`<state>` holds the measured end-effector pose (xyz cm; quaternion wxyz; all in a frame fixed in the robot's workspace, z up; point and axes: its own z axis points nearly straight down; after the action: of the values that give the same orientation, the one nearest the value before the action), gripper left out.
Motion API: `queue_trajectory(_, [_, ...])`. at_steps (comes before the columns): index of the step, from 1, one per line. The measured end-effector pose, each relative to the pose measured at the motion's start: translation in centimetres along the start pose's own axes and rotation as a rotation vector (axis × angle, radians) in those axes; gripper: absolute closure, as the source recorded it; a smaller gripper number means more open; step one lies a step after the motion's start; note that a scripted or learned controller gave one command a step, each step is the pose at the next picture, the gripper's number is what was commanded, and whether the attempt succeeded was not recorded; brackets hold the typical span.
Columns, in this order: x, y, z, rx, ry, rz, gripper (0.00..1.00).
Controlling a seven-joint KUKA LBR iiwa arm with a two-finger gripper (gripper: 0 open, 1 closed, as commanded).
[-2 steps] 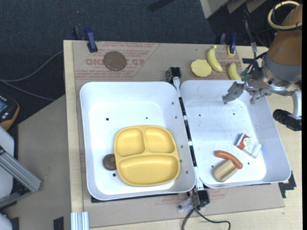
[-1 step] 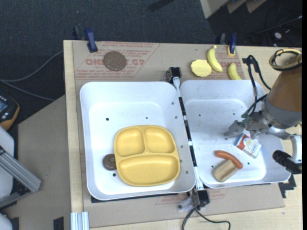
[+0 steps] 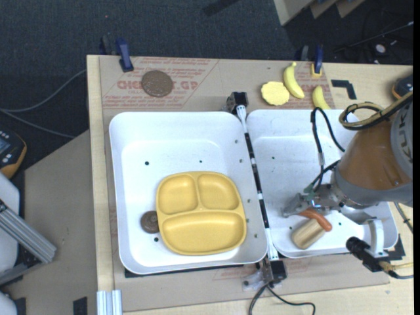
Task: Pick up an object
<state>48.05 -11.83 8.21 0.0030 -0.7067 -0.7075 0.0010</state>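
Observation:
In the right bin [image 3: 289, 169], near its front, lie a tan cylinder-shaped piece [image 3: 304, 234] and an orange-red sausage-shaped piece [image 3: 317, 220] just above it. My gripper [image 3: 303, 205] hangs low over the bin right beside them, its metal fingers pointing left, with the orange piece touching or just under its tip. No object shows between the fingers. The left bin [image 3: 131, 176] holds a yellow divided plate [image 3: 199, 212] and a brown round piece [image 3: 150, 222] at the plate's left edge.
On the bench behind the bins lie a brown disc [image 3: 157, 83], a yellow round piece [image 3: 275, 93] and two bananas [image 3: 293, 81] [image 3: 320, 97]. A black cable [image 3: 321, 143] loops over the right bin. The arm's orange band [image 3: 371, 156] covers that bin's right side.

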Motion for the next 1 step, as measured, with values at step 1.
queue_trajectory(1, [-0.23, 0.27, -1.26, -0.008, -0.004, 0.002, 1.0])
